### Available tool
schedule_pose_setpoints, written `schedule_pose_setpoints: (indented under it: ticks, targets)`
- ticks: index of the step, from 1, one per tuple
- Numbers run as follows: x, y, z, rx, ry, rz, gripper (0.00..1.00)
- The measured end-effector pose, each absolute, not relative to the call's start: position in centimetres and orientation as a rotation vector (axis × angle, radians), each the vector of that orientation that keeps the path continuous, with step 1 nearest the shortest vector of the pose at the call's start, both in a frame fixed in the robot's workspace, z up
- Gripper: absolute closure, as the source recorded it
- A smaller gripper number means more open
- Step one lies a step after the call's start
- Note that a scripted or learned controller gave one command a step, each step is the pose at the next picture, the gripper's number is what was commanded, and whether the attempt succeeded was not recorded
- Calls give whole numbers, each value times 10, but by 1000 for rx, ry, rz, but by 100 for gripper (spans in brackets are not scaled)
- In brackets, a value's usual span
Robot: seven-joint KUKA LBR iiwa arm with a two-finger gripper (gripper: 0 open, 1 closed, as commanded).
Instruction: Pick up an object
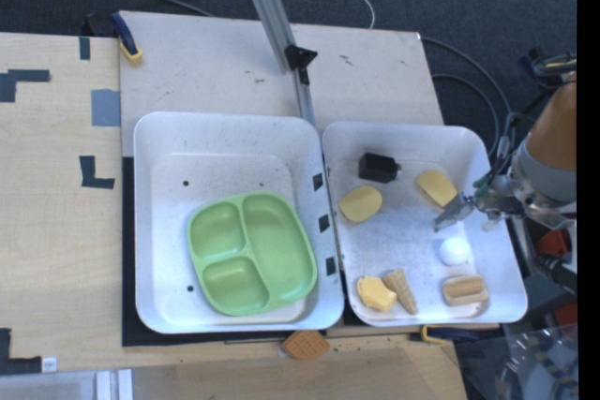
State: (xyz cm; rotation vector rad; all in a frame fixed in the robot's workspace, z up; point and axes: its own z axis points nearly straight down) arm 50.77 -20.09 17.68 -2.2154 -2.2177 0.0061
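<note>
Approach phase of a pick. The arm enters over the right edge of the right bin (487, 145), and its hand (452, 215) hangs above that bin's right half with two thin fingers spread apart and nothing between them. No object is lifted.

Candidate objects all lie in the right bin: a white ball (455, 250) just below and beside the fingertips, a yellow piece (436, 187) near the bin's far right side, a round yellow piece (361, 202) and a black block (378, 167) toward its far left, and, along the near edge, a yellow lump (376, 293), a cone (401, 289) and a tan roll (464, 288).

The left bin (150, 145) holds a green divided tray (251, 252).

Judged next move: centre the spread fingers over one object, probably the ball, descend to the bin floor, then close. The ball may roll away if touched off-centre.
</note>
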Motion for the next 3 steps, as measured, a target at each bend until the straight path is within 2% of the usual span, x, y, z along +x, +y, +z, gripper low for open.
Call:
schedule_pose_setpoints:
  ticks: [1,2,3]
  targets:
    - [502,-197,113,-2215,-2217,7,0]
    - [503,-197,89,-2221,-2223,2,0]
    - [502,-196,99,-2218,-2222,2,100]
